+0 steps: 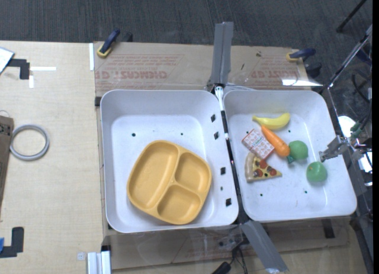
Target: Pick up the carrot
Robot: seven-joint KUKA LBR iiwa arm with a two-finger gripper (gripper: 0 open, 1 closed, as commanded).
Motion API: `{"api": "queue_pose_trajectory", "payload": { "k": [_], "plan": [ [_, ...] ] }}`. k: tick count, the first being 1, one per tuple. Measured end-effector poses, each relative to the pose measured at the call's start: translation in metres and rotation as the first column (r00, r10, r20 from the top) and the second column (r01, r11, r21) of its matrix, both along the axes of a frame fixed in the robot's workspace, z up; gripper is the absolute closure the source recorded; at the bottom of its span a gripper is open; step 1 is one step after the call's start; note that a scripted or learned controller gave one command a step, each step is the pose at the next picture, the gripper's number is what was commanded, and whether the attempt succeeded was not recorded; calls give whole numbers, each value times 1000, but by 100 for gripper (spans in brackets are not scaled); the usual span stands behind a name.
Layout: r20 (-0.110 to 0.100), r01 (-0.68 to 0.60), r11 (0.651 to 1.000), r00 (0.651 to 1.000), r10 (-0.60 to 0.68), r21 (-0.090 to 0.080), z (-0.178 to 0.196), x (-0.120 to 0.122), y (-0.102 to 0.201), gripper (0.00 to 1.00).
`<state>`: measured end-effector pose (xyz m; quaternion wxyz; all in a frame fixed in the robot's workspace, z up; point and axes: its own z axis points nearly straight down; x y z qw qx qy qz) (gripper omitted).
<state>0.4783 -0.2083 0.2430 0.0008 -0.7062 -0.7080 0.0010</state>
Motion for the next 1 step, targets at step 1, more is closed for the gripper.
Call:
{"api": "queue_pose_trajectory", "payload": {
  "k": [1],
  "plan": [
    [1,-50,999,999,50,-1,-60,76,24,0]
  ]
}}
